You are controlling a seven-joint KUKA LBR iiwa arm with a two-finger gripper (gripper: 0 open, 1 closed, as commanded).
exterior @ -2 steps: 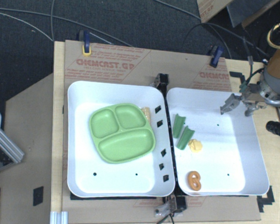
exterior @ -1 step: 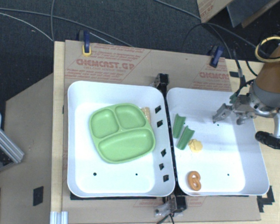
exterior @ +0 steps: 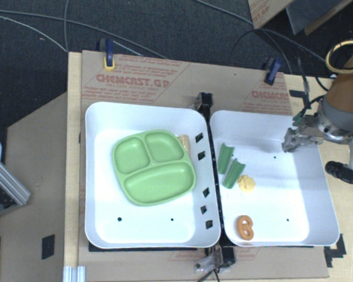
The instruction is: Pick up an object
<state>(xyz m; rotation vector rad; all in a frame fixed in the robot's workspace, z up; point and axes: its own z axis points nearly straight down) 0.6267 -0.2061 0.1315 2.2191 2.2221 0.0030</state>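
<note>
In the right bin [exterior: 305, 194] lie two green pieces [exterior: 229, 165] side by side, a small yellow object [exterior: 246, 183] just right of them, and an orange pretzel-shaped item [exterior: 244, 227] near the front wall. My gripper [exterior: 292, 142] hangs over the bin's back right part, well apart from all of these objects, with nothing seen between its fingers. A green divided plate [exterior: 154, 166] fills the middle of the left bin [exterior: 99, 210], and a small tan item [exterior: 183, 145] rests at the plate's far right edge.
A black clamp rail [exterior: 206, 169] runs between the two bins. The arm [exterior: 345, 95] comes in from the right over the bench edge. Cables [exterior: 70, 27] trail over the dark floor behind the bench.
</note>
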